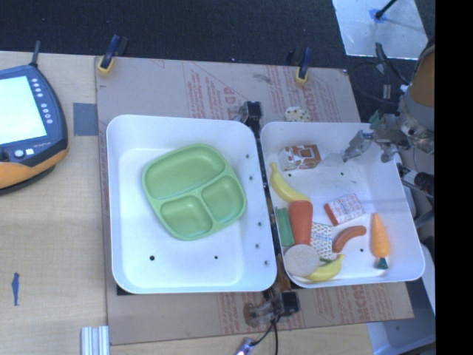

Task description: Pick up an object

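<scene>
2 white bins sit side by side on the worktop.

Item 1, far left: a handheld control tablet lying on the wood, apart from the bins.

Item 2, left bin: 1 green divided plate, 3 compartments, lying flat near the middle.

Item 3, right bin: a heap of toy food. A yellow banana lies by the left wall; below it a red-orange cylinder stands against a round tan disc and a second yellow piece. A small brown-and-white packet lies near the top. Right of the middle, a red-and-white box and a sausage; furthest right, a carrot alone by the wall.

Handling, judged: all look light, stiff and smooth plastic, liable to slip. The carrot is the likeliest pick, taken across its narrow body at mid-length, having bare floor around it.

Item 4, pincer: over the bin's upper right, apart from every piece; its opening cannot be told. The carrot lies well below it, the packet to its left.
</scene>
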